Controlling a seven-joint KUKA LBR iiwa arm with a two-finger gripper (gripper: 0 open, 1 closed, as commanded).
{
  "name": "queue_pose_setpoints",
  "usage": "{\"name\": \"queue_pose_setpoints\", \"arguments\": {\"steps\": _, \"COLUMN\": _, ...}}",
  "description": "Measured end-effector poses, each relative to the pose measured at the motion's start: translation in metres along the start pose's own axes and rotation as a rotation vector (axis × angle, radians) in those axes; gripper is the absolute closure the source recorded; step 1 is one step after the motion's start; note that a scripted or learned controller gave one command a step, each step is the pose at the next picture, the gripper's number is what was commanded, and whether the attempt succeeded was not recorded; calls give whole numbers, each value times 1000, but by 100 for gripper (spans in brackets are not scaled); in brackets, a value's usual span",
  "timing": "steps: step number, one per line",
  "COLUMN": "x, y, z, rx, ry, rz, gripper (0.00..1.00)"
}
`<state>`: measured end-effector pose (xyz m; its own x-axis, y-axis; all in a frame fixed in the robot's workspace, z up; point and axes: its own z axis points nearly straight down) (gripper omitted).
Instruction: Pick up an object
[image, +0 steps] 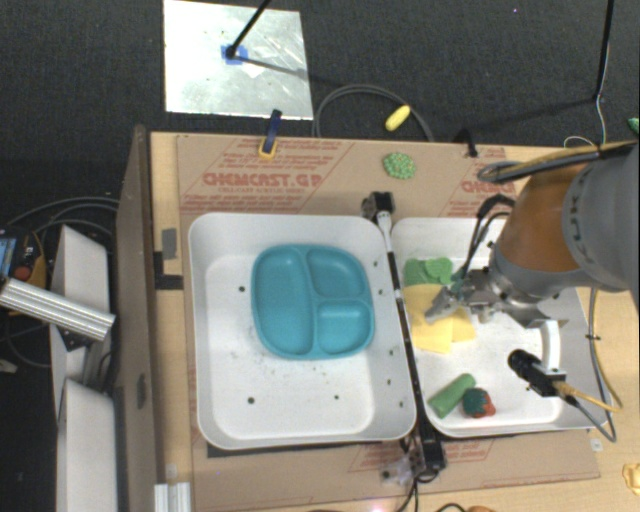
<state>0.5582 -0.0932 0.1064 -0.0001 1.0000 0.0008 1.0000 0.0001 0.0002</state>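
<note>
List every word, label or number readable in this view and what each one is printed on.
"CHEMCAST G P": red print on the brown cardboard sheet behind the left bin, last letters unsure.
Red print at the cardboard's right, behind the right bin: cut off, unreadable.
Smaller red lines around both: too blurred to read.

Brown cardboard sheet (300, 170) under the bins: red print "CHEMCAST G P", legible up and left of the gripper (452, 303). More red print on the sheet above the gripper, partly hidden, unreadable.
</note>
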Motion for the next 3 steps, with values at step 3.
{"name": "queue_pose_setpoints", "arguments": {"steps": 3, "x": -5, "y": 32, "z": 25, "rx": 4, "ry": 2, "rz": -7, "gripper": 0}}
